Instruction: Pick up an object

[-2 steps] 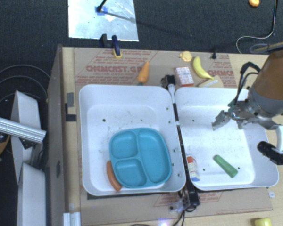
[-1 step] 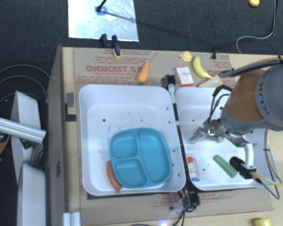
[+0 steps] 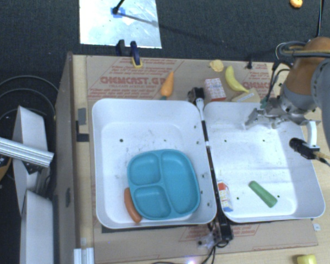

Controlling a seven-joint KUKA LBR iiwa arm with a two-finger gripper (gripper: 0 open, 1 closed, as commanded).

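My gripper (image 3: 255, 117) hangs over the far part of the right bin (image 3: 297, 213), near its back wall, with nothing visibly in it. A green stick-shaped object (image 3: 262, 193) lies on that bin's floor toward the front, well apart from the gripper. A small white and red tube (image 3: 224, 196) rests against the bin's left wall. In the left bin (image 3: 107, 147) a blue divided plate (image 3: 163, 183) lies flat, with an orange sausage-shaped piece (image 3: 132, 205) at its front left side.
Behind the bins, on the cardboard, lie a carrot (image 3: 166, 84), a pink and white box (image 3: 215, 88), a banana (image 3: 234, 80) and a small yellow piece (image 3: 216, 65). The divider between the bins runs down the middle.
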